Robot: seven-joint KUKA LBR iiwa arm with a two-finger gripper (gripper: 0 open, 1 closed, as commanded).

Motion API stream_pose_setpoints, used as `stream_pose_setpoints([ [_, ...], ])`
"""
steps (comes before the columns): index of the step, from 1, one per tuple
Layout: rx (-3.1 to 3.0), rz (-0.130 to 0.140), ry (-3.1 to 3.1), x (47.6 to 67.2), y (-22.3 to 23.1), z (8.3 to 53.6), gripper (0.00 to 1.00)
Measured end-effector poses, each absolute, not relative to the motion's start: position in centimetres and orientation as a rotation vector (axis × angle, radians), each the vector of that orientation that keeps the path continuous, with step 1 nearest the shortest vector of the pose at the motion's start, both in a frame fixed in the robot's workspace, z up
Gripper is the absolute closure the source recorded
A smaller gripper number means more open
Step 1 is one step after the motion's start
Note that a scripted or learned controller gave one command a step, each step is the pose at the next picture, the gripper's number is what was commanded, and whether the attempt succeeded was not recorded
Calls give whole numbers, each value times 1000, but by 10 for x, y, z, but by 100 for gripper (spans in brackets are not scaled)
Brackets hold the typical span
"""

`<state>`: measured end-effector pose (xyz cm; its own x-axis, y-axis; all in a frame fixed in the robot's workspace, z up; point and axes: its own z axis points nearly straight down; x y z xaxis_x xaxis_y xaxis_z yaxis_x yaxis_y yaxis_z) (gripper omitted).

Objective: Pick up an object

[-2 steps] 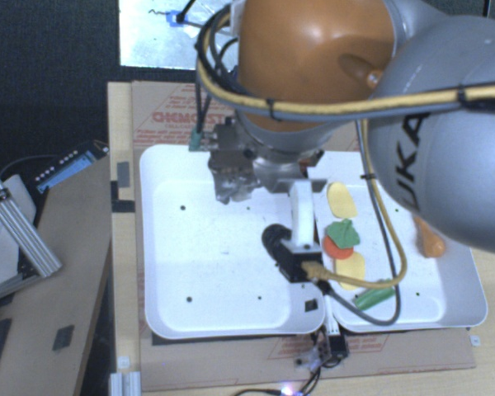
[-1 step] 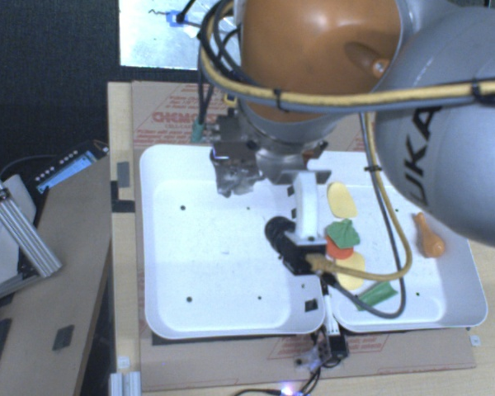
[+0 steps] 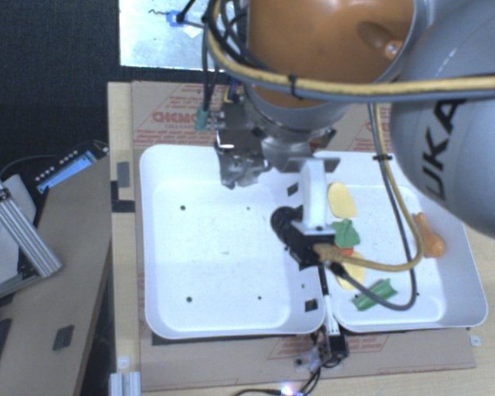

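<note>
**Arm positioned over bin divider**

The gripper [image 3: 247, 167] sits above the left bin's [image 3: 190, 246] back edge; finger state cannot be determined. A yellow piece [image 3: 341, 198], green pieces [image 3: 346, 235] and an orange carrot [image 3: 430, 239] lie in the right bin [image 3: 462, 291].

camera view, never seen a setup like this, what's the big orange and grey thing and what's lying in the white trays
The big orange and grey shape is a robot arm, seen from a camera fixed above the bench, so it looms close to the lens. It reaches in from the right. Its hand hangs over the back edge of the left bin; whether it grips anything cannot be told from here. Two shallow white bins sit side by side. The right bin holds small toys: a yellow piece, a green piece and an orange piece. A yellow cable from the arm droops across them.
</note>
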<state>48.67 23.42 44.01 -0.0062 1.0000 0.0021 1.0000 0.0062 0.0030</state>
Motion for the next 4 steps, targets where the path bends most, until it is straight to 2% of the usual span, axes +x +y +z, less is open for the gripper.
stream_pose_setpoints([
  [4, 2213, 7, 2228, 486, 235, 527, 100],
])
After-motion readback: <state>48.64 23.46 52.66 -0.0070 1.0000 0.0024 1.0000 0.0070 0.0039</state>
